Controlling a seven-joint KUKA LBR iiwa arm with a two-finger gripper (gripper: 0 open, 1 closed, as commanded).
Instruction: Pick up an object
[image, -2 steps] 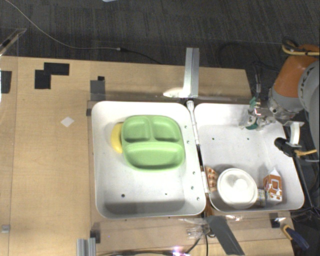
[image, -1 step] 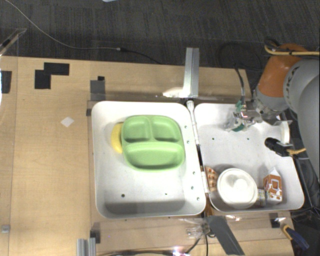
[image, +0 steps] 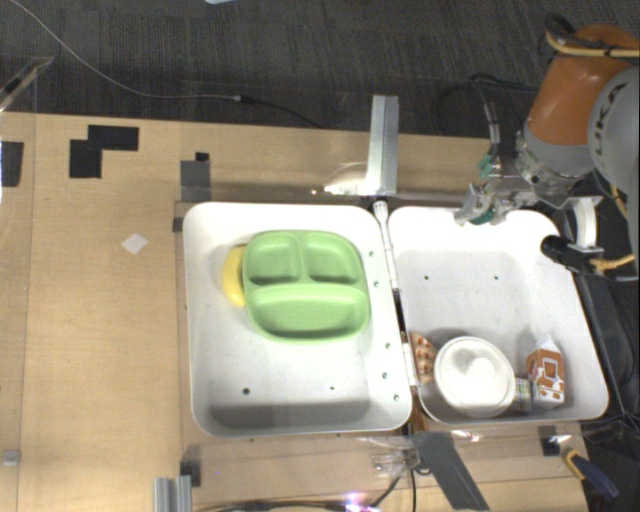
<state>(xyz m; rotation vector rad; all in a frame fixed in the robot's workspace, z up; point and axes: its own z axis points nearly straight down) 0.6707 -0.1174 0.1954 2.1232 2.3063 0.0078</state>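
Nearest the camera, the right bin (image: 500, 270) holds three items along its front wall: a white bowl (image: 473, 374), a small brown-and-white carton (image: 546, 372) just to its right, and a patterned item (image: 422, 357), possibly a wrapped snack, touching the bowl's left side. In the left bin (image: 215, 390), a green divided plate (image: 303, 283) lies upside down, with a yellow object (image: 232, 276) tucked under its left edge. Farthest back, my end effector (image: 484, 207) hangs over the rear rim of the right bin, well apart from every item, carrying nothing. I cannot tell whether it is open or closed. Both bins sit on the wooden counter (image: 90, 330).
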